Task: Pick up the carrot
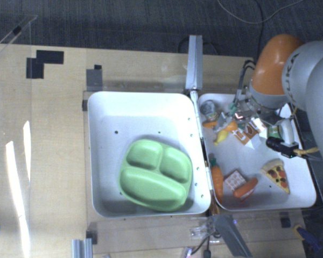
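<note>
Lab: robot bench (54,144), loose cable (247,9).

The arm (307,71) at the frame's upper right is bulky, rounded and pale grey, with a glossy orange band (273,63) (dome-shaped from above). Below the band, dark cables (246,74) run beside a grey wrist section (266,101).

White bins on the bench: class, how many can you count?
2. The left shallow white bin holds a green divided plastic tray; the right shallow white bin holds the orange carrot and other toy food.

Carrot (217,179) in right bin (304,198)
</note>
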Available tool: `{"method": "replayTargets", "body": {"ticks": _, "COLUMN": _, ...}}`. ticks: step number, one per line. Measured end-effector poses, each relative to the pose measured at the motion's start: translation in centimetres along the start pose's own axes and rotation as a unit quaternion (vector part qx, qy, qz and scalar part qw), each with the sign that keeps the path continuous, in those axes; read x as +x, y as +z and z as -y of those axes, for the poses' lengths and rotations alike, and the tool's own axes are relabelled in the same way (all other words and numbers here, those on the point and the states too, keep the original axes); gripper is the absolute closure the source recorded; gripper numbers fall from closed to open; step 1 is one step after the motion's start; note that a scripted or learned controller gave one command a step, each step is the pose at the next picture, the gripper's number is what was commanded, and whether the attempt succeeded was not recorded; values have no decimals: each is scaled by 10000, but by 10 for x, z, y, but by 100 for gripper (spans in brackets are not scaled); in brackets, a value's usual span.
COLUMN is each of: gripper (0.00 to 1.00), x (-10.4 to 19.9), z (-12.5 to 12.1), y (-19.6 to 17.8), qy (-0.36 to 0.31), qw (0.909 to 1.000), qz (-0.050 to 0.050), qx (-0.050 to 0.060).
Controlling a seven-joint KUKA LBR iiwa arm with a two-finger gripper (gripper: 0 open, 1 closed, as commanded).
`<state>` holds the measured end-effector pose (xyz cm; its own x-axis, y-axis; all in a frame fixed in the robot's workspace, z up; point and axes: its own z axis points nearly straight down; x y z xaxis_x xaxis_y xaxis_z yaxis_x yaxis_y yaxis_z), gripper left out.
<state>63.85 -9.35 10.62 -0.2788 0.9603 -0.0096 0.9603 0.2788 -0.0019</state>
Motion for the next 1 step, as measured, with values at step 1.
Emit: {"method": "replayTargets", "body": {"ticks": 1, "gripper": 0, "x": -66, "z": -14, "y": 15, "qy": -396, "qw": 9992, "qz": -19, "qx": -26}}
